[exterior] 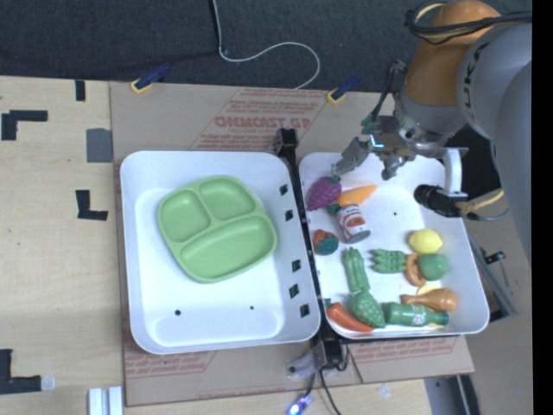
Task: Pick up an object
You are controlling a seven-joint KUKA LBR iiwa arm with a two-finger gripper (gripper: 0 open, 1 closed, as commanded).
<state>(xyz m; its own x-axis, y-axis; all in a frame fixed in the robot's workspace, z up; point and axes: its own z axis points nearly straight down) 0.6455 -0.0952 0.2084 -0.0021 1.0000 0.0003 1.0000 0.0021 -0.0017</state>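
Gripper [373, 156] open, holding nothing, above the right bin [462, 232]. Carrot [358, 194] just below it, purple toy [324, 193] touching the carrot's left. Risk: descending fingers straddle both or nudge the can [352, 221], so the grasp slips.

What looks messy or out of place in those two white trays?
Nothing looks spilled or broken. The toy foods lie jumbled in the right bin, a small can tipped on its side among them. The green divided plate sits slightly askew in the left bin. The end effector hangs above the toys.
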